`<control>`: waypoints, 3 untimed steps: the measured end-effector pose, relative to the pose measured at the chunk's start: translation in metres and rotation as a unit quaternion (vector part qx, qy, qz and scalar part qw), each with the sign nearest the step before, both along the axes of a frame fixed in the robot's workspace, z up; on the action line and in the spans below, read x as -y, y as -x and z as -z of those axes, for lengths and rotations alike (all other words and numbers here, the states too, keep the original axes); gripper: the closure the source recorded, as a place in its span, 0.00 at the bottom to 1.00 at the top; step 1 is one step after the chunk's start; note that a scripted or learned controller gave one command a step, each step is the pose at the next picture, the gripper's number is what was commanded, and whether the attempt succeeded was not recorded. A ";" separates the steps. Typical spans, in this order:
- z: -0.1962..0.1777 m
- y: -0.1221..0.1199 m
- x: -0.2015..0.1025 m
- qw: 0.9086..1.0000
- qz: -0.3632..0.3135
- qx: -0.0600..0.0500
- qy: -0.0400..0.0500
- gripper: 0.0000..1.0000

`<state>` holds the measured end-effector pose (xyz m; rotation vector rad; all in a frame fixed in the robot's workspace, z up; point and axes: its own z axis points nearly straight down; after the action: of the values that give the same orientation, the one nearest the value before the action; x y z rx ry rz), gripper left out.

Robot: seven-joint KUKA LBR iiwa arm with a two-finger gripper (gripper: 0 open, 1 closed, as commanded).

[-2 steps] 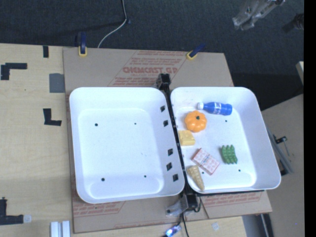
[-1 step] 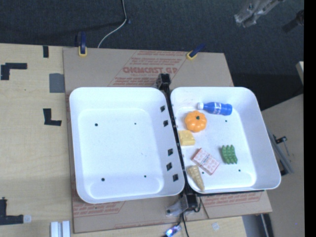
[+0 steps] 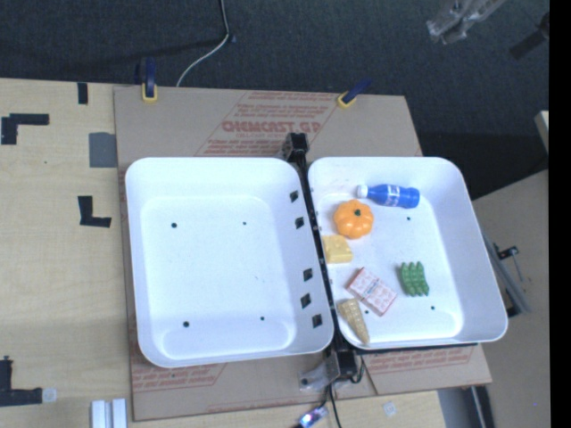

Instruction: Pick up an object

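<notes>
Dark carpet lies behind a wooden tabletop (image 3: 53, 239), on which a cardboard sheet (image 3: 268, 123) carries two shallow white bins side by side. Going from the left, the left bin (image 3: 147, 181) comes first, then the right bin (image 3: 464, 203) with all the small things in it. Along its left wall sit a pale yellow block (image 3: 337, 250) and, nearer the front, a tan cone-like piece (image 3: 353, 319). An orange pumpkin toy (image 3: 353, 219) lies just above the block, a pink patterned packet (image 3: 370, 291) below and to the right, a blue bottle (image 3: 389, 195) on its side toward the back, and a green knobbly toy (image 3: 413, 278) further right.

Any of these would serve. They look like light, stiff plastic toys. The bottle is probably smooth and apt to roll, so it wants pinching across its body. The pumpkin is round and may squirt out. The green toy stands apart from the others and looks easiest to close on across its narrow width.

At the upper right the end effector (image 3: 457, 18) hangs blurred, well above the bins; whether it is open I cannot tell, and nothing shows in it.
</notes>
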<state>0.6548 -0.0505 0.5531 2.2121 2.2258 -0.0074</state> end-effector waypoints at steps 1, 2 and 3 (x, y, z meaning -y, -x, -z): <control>-0.010 0.000 0.000 1.000 0.000 0.000 0.001 1.00; -0.020 -0.001 -0.001 1.000 0.000 0.000 0.001 1.00; -0.030 -0.001 -0.001 1.000 -0.001 0.000 0.002 1.00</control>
<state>0.6557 -0.0495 0.5827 2.2089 2.2254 -0.0103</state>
